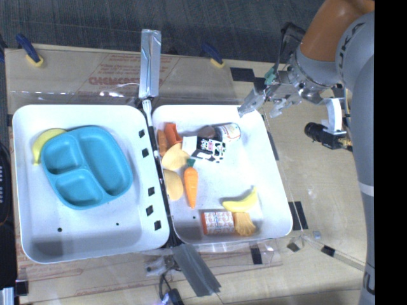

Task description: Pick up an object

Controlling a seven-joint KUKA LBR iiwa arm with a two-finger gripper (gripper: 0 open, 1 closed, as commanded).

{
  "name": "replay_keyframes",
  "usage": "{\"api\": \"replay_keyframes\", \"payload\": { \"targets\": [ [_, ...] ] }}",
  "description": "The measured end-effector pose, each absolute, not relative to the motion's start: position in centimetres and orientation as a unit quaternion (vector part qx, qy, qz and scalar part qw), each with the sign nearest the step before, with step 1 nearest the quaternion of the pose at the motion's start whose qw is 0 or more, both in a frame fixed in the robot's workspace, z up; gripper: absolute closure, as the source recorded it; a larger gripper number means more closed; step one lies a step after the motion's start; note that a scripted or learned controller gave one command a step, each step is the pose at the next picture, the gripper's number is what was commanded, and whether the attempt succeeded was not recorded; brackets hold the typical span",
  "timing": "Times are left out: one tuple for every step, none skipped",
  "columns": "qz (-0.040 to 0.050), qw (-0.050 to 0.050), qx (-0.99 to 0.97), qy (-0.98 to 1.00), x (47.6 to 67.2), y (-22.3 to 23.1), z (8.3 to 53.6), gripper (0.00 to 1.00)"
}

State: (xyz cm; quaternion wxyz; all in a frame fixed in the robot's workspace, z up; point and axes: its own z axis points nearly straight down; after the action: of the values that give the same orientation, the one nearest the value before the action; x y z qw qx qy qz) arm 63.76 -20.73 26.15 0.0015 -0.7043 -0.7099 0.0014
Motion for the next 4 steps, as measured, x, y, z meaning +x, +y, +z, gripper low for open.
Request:
{"api": "replay_keyframes", "payload": {
  "targets": [
    [0.0036,0.006,-0.677,-0.736,62.2,-15.0,14.9,0.0],
    [-0.0051,-0.018,-0.589,-0.808,57.8,-12.3,11.5,0.0],
    [-0.0017,-0.004,-0.584,-0.812,54.0,-10.1,9.5,0.0],
    [-0.0014,-0.003,-0.582,-0.813,54.0,-10.0,10.5,1.0]
  ]
}}
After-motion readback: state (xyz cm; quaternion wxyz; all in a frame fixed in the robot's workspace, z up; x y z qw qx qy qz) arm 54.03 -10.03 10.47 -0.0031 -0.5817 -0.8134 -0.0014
